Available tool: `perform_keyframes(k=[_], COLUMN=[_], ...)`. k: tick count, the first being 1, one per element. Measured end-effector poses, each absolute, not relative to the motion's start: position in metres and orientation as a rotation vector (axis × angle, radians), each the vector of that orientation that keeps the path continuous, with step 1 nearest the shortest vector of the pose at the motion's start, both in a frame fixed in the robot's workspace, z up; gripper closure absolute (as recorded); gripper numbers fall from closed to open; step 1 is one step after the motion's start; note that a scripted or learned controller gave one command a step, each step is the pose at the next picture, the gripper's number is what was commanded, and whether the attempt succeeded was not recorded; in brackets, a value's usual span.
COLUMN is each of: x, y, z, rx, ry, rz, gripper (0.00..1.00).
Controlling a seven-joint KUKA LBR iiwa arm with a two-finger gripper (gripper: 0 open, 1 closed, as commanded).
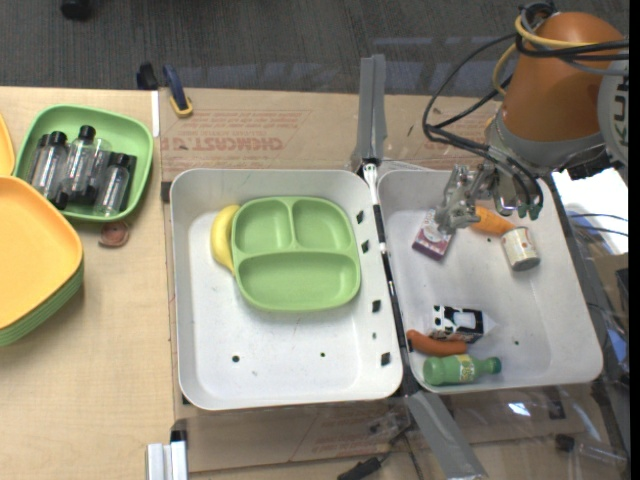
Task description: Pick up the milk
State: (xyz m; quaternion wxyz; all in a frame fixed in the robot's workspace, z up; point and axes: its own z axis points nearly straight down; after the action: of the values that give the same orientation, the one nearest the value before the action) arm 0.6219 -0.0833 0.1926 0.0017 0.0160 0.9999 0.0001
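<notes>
The gripper point(452, 208) hovers over a small purple packet point(433, 240) — whether it grips anything I cannot tell. The milk point(457, 320), a cow-patterned carton, lies well below the packet, just above a hot dog point(438, 343). Next: reposition over the carton — approach step pending.

- In the left bin point(200, 368) you see a green divided plate point(295, 252) lying over a yellow item point(222, 238).
- In the right bin point(560, 338) you have a purple packet point(432, 240), a tan cylinder point(520, 249), an orange carrot point(436, 343) and a green bottle point(460, 369).
- On the tabletop point(90, 398) at your left, a green tray point(85, 163) holds dark vials beside stacked orange plates point(35, 258).
</notes>
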Motion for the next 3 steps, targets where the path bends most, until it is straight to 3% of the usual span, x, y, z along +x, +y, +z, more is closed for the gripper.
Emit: perform_keyframes(k=[1,2,3], x=[0.648,0.66,0.661], y=[-0.084,-0.054,-0.055], z=[0.215,0.193,0.203], rx=[-0.037,-0.224,-0.216], ry=[3.135,3.129,3.124], rz=[0.0,0.001,0.003], gripper=[1.0,1.0,1.0])
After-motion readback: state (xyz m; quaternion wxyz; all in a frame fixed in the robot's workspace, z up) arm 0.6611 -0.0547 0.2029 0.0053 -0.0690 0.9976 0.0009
